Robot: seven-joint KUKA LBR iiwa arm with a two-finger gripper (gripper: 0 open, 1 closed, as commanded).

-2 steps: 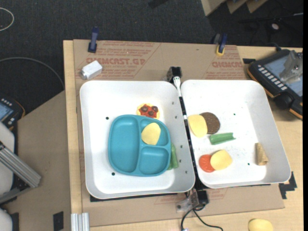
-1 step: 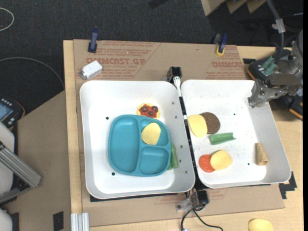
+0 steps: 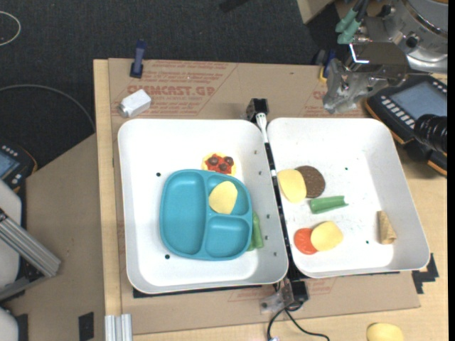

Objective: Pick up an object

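although no single target is named, the likeliest picks lie in the right bin: a yellow piece touching a brown disc near centre, a green piece just below, a second yellow piece overlapping a red disc at 7 o'clock, and a tan piece at 4 o'clock. touching neighbours could spoil a grasp by dragging along or slipping. the left bin holds a blue divided plate with a yellow piece inside, plus a berry-printed item at its 12 o'clock. the gripper hangs beyond the right bin's 11 o'clock edge, well apart from everything; i cannot tell its opening.
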